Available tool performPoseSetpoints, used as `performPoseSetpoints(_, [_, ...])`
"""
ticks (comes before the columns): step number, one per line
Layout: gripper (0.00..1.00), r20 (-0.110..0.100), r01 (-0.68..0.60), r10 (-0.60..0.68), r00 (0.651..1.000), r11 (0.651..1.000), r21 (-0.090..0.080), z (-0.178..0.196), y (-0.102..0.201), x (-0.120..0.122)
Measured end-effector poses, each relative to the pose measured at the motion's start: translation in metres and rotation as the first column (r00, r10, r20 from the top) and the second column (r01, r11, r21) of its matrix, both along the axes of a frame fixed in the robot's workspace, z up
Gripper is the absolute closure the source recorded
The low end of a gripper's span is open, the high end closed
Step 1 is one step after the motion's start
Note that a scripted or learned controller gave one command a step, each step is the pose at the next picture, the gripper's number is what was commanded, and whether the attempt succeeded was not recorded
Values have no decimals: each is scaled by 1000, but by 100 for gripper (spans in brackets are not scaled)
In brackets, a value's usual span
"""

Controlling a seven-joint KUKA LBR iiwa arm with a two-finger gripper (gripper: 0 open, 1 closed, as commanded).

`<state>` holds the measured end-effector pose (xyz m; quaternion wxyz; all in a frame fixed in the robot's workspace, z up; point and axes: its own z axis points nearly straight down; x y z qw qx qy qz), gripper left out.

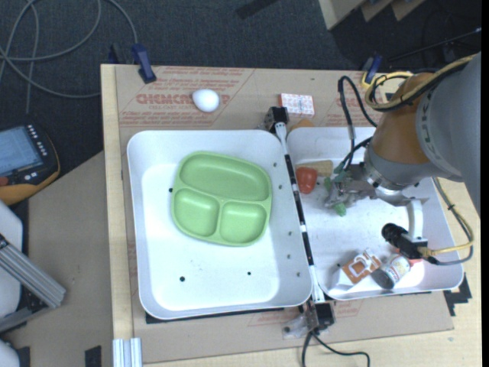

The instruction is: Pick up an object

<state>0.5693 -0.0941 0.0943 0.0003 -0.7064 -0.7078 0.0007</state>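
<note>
The grey arm (451,121), highest over the bench and so closest to the lens, comes in from the right with its orange band above the wrist, and its bulk hides the far right corner of the right bin and much of that bin's upper wall. Below it lies the bench (176,82), covered by a brown sheet with red print, cut off by nothing but overlapped by both bins. The left bin (153,243) is the larger white shape and holds a green plate (221,197) with three compartments, lying flat near its upper middle; a few dark specks dot the floor around it. The right bin (344,239) touches it along a shared edge. The gripper (337,199) hangs low over the upper left part of the right bin; from this angle it reads as a tangle of grey metal, and how far it is spread, or whether it has hold of anything, cannot be told. Just left of it a red object (306,178) lies against the bin's left wall, with a tan piece (321,167) beside it, partly hidden. A small green piece (340,210) shows right under the gripper, too small to identify. Near the bin's lower edge lie a small jar (392,271) on its side and an orange-and-white item (359,266), touching or nearly so. On the bench above the bins sit a white ball (205,99) and a checked packet (296,104)
</note>
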Motion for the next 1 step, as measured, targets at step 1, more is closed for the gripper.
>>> performPoseSetpoints(1, [100,4,1,-1,1000,1000,1,120,43,-2])
